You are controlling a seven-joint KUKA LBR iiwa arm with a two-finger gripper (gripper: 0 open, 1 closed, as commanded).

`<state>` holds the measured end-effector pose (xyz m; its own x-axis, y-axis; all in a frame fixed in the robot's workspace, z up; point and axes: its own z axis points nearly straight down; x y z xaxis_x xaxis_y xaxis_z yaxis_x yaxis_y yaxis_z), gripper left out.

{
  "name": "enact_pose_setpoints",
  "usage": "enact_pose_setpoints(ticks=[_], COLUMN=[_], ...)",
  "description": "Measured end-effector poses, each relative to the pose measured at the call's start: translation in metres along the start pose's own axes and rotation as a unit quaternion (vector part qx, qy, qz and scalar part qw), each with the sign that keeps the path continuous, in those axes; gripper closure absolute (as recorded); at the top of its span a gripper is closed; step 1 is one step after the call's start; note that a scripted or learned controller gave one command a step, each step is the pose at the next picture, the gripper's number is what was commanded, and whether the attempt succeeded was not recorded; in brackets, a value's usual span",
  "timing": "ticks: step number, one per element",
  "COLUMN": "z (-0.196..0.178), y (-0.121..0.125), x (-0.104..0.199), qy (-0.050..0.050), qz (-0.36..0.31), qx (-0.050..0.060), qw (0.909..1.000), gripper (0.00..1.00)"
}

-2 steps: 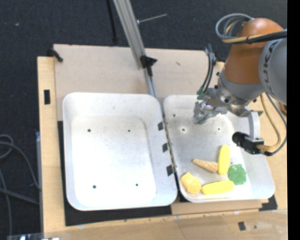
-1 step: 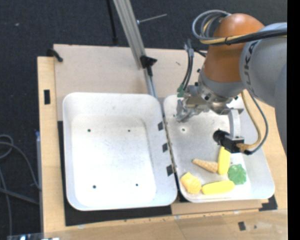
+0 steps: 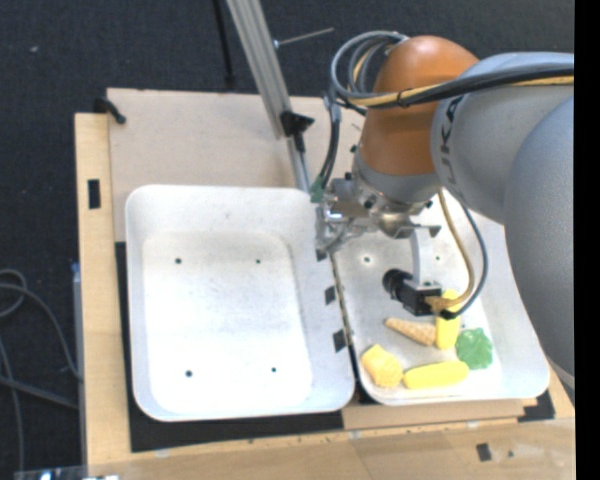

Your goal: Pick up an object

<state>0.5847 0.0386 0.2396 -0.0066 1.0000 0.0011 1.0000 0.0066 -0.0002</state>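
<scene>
Right bin (image 3: 500, 368) (near corner): yellow banana (image 3: 435, 374) lies roughly crosswise

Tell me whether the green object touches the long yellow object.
Touching: the camera view shows the green object meeting the long yellow object with no gap.

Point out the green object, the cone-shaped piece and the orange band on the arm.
Green object (image 3: 474, 348): camera view, its middle, right bin.
Cone-shaped piece (image 3: 410, 330): camera view, mid-length of its tan body.
Orange band (image 3: 410, 108): camera view, its upper curved face.
</scene>
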Motion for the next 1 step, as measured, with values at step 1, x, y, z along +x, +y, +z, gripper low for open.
enact_pose_setpoints(ticks=[1], z=[-0.0075], y=[-0.0105], x=[0.0461], qy=[0.001], qz=[-0.001], qx=[-0.001], qw=[1.0], gripper=[1.0])
